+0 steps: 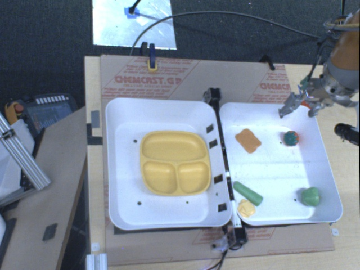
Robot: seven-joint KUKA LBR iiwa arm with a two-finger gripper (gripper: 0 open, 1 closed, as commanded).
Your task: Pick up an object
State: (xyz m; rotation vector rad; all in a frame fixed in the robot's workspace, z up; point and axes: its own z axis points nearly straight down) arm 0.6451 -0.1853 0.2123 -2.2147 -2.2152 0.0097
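Nearest the camera, at the front edge of the right shallow white plastic bin (pixel 326 173), lie a small pale yellow lump (pixel 246 208) touching the bin's front left corner, a green cylinder-like piece (pixel 248 193) just behind it, lying at a slant, and a rounded green object (pixel 310 196) toward the front right corner. Any of these would serve as the thing to pick up; they look like small toy food pieces, probably light and stiff plastic with smooth, somewhat slippery skins, so the green cylinder would be best taken across its narrow width near the middle, and the rounded one across its widest part. Farther back rest a flat orange piece (pixel 248 140), low enough that it may be hard to get fingers under, and a small teal ball with a reddish spot (pixel 290 138), which could roll when nudged. In the left white bin (pixel 121 151) sits a yellow plastic tray with three compartments (pixel 175 162), broad and awkward for a narrow grasp. At the far right corner of the right bin, the tool (pixel 301 107) hangs above the rim with its two fingers spread apart and nothing between them, well apart from every piece. The arm above the wrist is cut off by the frame edge, and the exact shapes of the small pieces are too small to make out. Behind the bins, brown cardboard (pixel 169 77) covers the bench.
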